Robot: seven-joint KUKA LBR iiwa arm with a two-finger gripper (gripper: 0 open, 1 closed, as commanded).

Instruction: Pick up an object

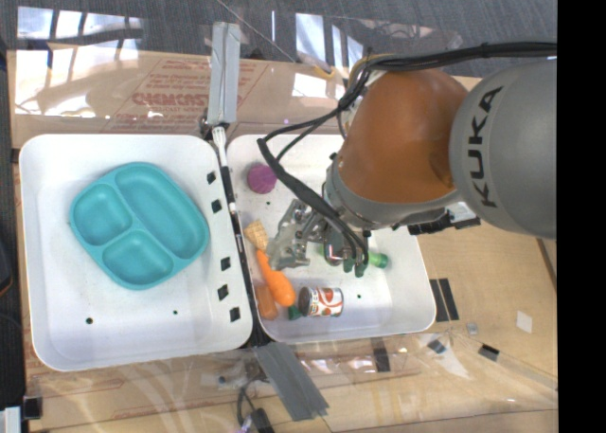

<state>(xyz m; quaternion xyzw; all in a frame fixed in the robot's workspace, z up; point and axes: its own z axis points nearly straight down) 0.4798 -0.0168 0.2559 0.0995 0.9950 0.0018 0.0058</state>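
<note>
My gripper [289, 246] reaches down into the right bin [402, 313] from under the arm's orange band. It hangs just above and to the right of an orange carrot [276, 281] that lies by the bin's left wall. A small red and white can [321, 302] lies on its side near the front wall. A purple ball [261, 177] sits in the far left corner. A tan ridged piece [256, 233] rests against the left wall. A green object [377, 259] pokes out from under the wrist.
The left bin [57, 317] holds a teal divided plate [139, 224]. A metal hinge strip [222, 71] runs up between the bins at the back. Black cables [303, 128] loop over the right bin's far side. The arm's bulk covers much of the right bin.
</note>
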